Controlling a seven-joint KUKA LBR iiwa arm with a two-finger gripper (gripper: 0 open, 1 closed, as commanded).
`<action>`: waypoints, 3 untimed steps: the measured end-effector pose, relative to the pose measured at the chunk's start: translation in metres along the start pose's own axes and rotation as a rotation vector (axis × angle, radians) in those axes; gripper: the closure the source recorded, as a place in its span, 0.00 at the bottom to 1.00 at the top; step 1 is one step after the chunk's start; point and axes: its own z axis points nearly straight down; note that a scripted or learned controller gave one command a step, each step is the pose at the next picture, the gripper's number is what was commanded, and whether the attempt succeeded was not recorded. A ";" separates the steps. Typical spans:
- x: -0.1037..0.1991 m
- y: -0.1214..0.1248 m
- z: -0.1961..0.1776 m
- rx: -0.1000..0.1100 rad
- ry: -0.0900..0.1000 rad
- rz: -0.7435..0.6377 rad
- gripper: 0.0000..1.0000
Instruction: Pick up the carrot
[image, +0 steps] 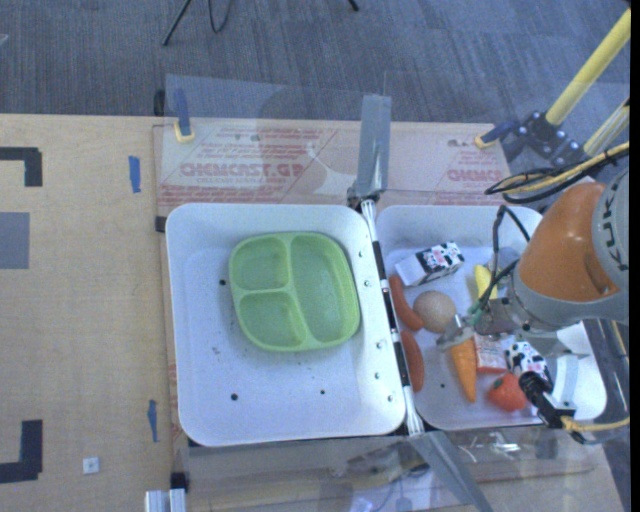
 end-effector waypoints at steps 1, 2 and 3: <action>-0.001 0.002 -0.012 -0.007 -0.001 0.002 1.00; -0.015 0.036 0.001 0.011 0.008 0.175 1.00; -0.032 0.049 -0.048 0.021 0.008 0.173 1.00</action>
